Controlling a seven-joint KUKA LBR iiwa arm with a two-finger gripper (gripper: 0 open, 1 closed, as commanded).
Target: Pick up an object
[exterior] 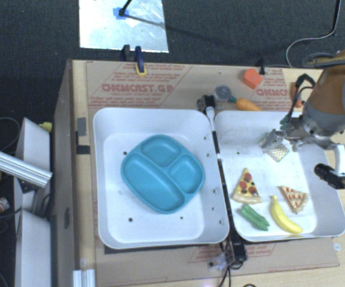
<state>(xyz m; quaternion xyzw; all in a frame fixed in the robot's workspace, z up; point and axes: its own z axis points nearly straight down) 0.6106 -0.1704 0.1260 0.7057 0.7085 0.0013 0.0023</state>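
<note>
Robot gripper (276, 143) hovers in the right bin (327, 223), toy food below it.
Whether the jaws are open cannot be told; the pizza slice (246, 187) lies nearest, toward the camera, long axis pointing back at the gripper.

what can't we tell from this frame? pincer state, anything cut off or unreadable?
- Pincer, camera view: fingers too small and blurred against the right bin to read whether they are open or shut, or whether they touch anything.
- Arm: cut off by the right edge.
- Small orange block and carrot-like toy behind the bins: too small to identify firmly.
- Cardboard lettering: too blurred to read fully.
</note>
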